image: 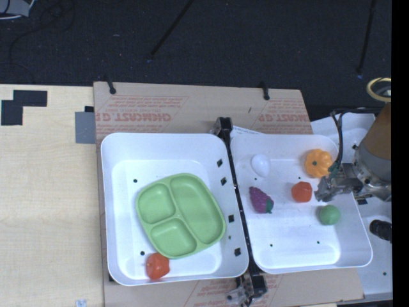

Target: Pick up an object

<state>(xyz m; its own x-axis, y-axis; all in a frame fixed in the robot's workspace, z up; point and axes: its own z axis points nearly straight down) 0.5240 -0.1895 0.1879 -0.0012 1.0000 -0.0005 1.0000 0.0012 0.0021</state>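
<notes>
My end effector (328,189) hangs low over the right bin (287,261), close to its 3 o'clock wall, and I cannot tell how it is set. My arm (378,147) comes in from 3 o'clock.

Nothing sits visibly in my grasp. The things I could pick lie around me in the right bin: a green ball (330,215) just at 6 o'clock of my end effector, a red tomato-like piece (301,192) just at 9 o'clock of it, and an orange pumpkin-like piece (318,162) at about 11 o'clock, near it. Further toward 9 o'clock lies a purple grape-like piece (261,199), and a white egg (260,165) rests at 12 o'clock of that.

In the left bin (121,261) a green divided plate (180,215) lies in the middle, tilted in plan. A red-orange piece (157,266) sits at the plate's 7 o'clock edge.

Both bins rest on a cardboard sheet (192,110) on the counter (45,203).
</notes>
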